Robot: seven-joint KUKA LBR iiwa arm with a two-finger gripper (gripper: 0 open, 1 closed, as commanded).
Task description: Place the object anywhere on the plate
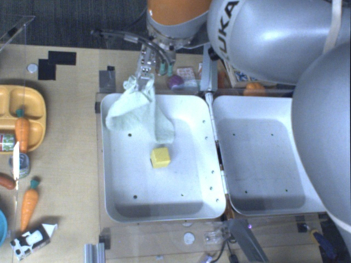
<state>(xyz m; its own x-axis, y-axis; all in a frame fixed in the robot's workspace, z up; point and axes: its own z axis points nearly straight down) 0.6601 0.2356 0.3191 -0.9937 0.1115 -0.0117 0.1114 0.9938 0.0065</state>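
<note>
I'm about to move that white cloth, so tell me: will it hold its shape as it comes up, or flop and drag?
The white cloth hangs in folds from the gripper, so probably limp. Its lower part lies on the left bin floor, so it may drag. The yellow block sits near its edge and might get nudged.

The arm [285, 43] is built of big rounded shells in glossy silver-grey, with dark "KUKA" lettering running up one curved casing. Above the wrist sits a smooth orange band [178, 1]. Below it the claw [148, 73] is a slim assembly of pale metal parts with dark thin cables branching off to the left.
</note>
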